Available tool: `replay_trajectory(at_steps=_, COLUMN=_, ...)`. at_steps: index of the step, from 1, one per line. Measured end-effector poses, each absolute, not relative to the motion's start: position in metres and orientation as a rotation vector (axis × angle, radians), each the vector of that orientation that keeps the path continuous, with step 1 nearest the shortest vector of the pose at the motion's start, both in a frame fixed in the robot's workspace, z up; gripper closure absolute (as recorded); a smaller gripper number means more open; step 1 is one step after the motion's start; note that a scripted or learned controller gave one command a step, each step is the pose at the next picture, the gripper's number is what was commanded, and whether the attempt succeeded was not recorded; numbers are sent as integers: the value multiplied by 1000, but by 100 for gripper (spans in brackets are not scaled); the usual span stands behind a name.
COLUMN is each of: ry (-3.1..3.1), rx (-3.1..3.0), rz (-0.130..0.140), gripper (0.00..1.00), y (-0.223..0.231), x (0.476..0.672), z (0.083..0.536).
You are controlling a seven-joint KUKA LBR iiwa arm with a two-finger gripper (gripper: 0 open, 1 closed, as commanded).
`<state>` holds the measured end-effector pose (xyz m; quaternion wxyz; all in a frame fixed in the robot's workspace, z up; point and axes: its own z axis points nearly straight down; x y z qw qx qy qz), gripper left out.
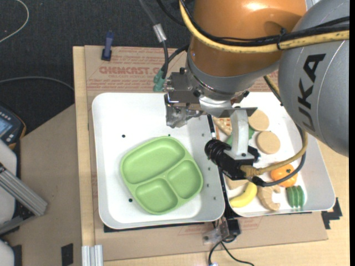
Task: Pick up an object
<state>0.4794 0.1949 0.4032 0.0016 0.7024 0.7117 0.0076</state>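
A light green divided plate (161, 174) lies in the left bin (105, 148), toward its front. My gripper (177, 115) hangs over that bin's back right part, just behind the plate and beside the wall between the bins. Nothing shows in its grasp. The right bin (320, 177) holds several toy foods: a yellow banana (244, 195), an orange (283, 173), a green pepper (295, 195), two round tan biscuits (269, 142) and a pale tan piece (270, 199). The arm hides much of that bin's back.
Both bins rest on a cardboard sheet (127, 65) printed with red letters. A blue clip (107, 46) sits at its back left corner. The big orange and grey arm body (249, 32) looms over the back of both bins.
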Motion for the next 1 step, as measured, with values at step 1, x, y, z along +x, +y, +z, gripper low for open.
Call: replay_trajectory(at_steps=1, ry=2225, rx=2229, rz=-28, gripper=100, y=192, x=476, z=223)
